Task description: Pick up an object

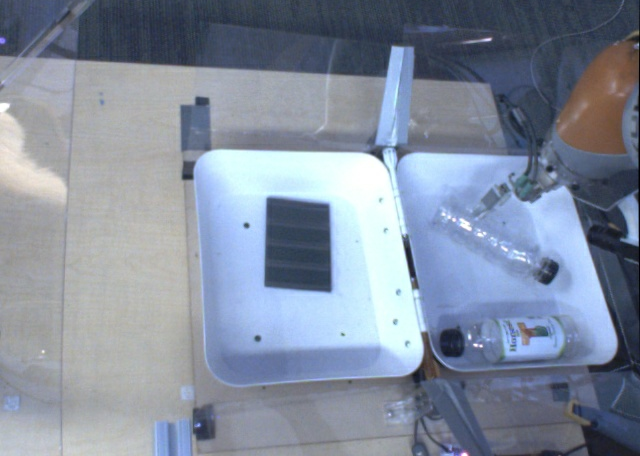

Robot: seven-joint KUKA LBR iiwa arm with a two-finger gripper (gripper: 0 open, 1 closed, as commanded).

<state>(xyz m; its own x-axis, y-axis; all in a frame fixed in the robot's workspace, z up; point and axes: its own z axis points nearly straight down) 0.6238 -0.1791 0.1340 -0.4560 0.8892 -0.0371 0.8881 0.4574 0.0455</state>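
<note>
Two white bins. The right bin [598, 289] holds two clear plastic bottles: a crumpled bottle [492, 240] lying diagonally at mid-bin and a labelled bottle [508, 338] along the near wall. The left bin [225, 194] holds one dark ribbed pad [298, 244]. The gripper [520, 187] sits above the crumpled bottle's upper end; grip state cannot be told.

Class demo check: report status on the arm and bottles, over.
Gripper above right bin, holding nothing visible. Clear bottle beneath it. Labelled bottle along near wall. Nothing blocking.

Two white bins [215, 244], two clear bottles [490, 239] at three o'clock, one dark ribbed block [298, 244] at centre.
</note>
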